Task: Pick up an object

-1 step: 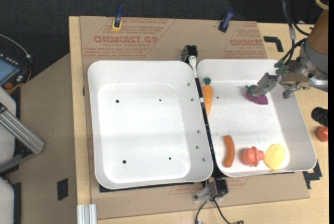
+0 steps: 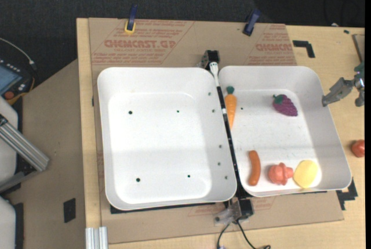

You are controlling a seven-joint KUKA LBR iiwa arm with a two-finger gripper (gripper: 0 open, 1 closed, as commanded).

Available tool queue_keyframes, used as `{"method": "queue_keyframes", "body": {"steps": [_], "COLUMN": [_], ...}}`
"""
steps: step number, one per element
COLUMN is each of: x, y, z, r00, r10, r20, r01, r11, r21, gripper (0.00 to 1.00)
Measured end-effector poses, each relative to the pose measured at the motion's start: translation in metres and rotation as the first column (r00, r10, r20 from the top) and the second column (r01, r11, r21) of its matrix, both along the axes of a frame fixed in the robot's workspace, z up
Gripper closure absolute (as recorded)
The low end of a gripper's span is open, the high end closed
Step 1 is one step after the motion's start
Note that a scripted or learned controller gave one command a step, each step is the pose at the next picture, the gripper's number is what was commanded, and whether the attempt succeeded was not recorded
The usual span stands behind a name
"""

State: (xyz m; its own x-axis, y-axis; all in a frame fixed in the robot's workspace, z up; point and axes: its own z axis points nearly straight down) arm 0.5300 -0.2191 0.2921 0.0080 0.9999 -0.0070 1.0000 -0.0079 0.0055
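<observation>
The gripper (image 2: 343, 91) sits at the far right edge of the view, just outside the right rim of the right bin (image 2: 330, 120), and it has nothing in it; how far its jaws stand apart I cannot tell, since it is small and cut off by the frame edge.

Every candidate for pickup lies in the right bin. A toy carrot (image 2: 231, 108) rests against the left wall, far half. A bunch of purple grapes (image 2: 285, 105) lies toward the far right, nearest the gripper. Along the near edge sit an orange-red sausage-shaped piece (image 2: 254, 167), a lumpy red-pink toy (image 2: 279, 173) and a yellow lemon (image 2: 306, 173), the last two touching or nearly so.

As I judge it, the main risks are these. The carrot hugs the wall, so the jaws may strike the rim or find no room on that side. The red-pink toy and the lemon crowd each other near the front wall, so a descent there could nudge one and miss both. The lemon is rounded and may squirt out of a closing grip. The grapes stand apart and look the safest choice.

Count: two white bins, the left bin (image 2: 116, 126) and the right; five toys in the right bin; one orange-red thing (image 2: 358, 148) on the desk (image 2: 93, 44) outside it; two blue clamps (image 2: 132, 14) at the far edge.
</observation>
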Motion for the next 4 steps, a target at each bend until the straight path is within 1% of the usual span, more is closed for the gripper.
{"method": "queue_keyframes", "body": {"steps": [1,2,3,4], "x": [-0.051,-0.051,-0.05,-0.05], "y": [-0.006,-0.005,-0.005,-0.005], "z": [-0.022,-0.029,0.022,0.043], "r00": [1.0,1.0,1.0,1.0], "r10": [0.004,0.008,0.009,0.009], "r20": [-0.011,-0.007,0.001,-0.001], "r01": [-0.004,-0.008,-0.009,-0.009], "r11": [1.0,1.0,1.0,1.0], "r21": [0.009,0.008,0.003,0.004], "gripper": [0.0,0.0,0.0,0.0]}}
